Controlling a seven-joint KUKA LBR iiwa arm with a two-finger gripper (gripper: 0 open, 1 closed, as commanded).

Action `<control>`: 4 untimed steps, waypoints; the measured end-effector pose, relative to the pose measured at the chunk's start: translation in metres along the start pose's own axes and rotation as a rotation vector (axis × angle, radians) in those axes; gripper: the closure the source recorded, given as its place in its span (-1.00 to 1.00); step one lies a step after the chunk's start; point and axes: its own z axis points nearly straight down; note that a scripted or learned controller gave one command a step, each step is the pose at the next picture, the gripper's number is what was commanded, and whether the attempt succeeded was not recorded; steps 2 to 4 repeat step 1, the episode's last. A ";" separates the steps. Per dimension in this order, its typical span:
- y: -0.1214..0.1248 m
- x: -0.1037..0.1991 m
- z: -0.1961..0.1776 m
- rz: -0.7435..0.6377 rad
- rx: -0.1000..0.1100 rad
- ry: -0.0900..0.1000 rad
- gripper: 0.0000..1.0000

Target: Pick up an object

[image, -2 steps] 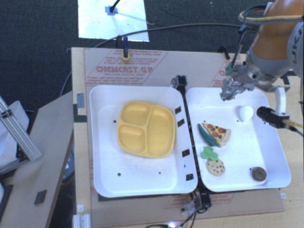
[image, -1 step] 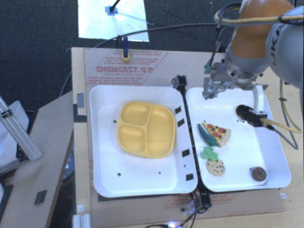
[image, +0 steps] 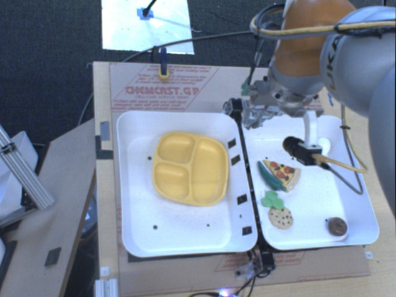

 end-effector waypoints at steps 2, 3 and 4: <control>-0.001 0.048 0.007 0.001 0.001 0.000 1.00; -0.001 0.048 0.007 0.001 0.001 0.000 1.00; -0.001 0.048 0.007 0.001 0.001 0.000 1.00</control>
